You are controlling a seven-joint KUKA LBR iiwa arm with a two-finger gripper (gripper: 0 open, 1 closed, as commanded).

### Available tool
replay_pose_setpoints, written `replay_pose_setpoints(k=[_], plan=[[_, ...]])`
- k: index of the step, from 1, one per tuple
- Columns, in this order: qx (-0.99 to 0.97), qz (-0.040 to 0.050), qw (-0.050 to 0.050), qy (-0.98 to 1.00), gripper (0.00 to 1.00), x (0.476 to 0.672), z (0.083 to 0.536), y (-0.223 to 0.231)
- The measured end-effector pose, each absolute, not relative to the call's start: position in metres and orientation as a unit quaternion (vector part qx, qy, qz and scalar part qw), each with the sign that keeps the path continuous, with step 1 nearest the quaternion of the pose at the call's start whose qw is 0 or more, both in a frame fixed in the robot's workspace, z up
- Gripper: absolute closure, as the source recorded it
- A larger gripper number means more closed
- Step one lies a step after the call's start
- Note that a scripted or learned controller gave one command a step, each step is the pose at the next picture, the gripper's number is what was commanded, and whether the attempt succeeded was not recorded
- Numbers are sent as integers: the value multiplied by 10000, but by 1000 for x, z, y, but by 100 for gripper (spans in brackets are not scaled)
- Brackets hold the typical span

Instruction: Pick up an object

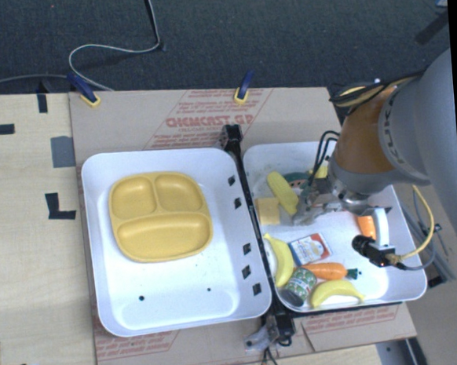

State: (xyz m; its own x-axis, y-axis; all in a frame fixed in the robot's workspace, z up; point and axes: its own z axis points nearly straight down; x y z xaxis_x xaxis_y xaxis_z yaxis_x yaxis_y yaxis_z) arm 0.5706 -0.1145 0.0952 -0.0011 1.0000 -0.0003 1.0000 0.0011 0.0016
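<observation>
Grey gripper (pixel 303 210) low in right bin (pixel 402 282), beside yellow block (pixel 268 211); finger state unclear.

The cardboard sheet (pixel 208 120) under the bins bears red lettering, seemingly "CHEMCAST GP"

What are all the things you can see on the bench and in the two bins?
divided plate: 1, yellow, left bin
left bin: 1, white, bench's left
right bin: 1, white, bench's right
bananas: 2, yellow, right bin, near edge
carrot: 1, orange, between the bananas
small packet: 1, white and red, mid right bin
can: 1, dark green, near corner
corn cob: 1, yellow, far part of right bin
yellow block: 1, beside the corn
clamps: 2, blue and yellow, far cardboard edge
gripper: 1, grey, over right bin by the corn
</observation>
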Motion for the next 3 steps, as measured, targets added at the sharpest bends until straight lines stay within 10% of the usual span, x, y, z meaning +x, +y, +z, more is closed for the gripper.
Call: replay_pose_setpoints(k=[1, 2, 3], plan=[[7067, 4, 4, 7075, 0, 570, 95, -114], [7073, -2, -2, 7069, 0, 494, 85, -99], [7073, 0, -8, 7069, 100, 494, 95, -98]])
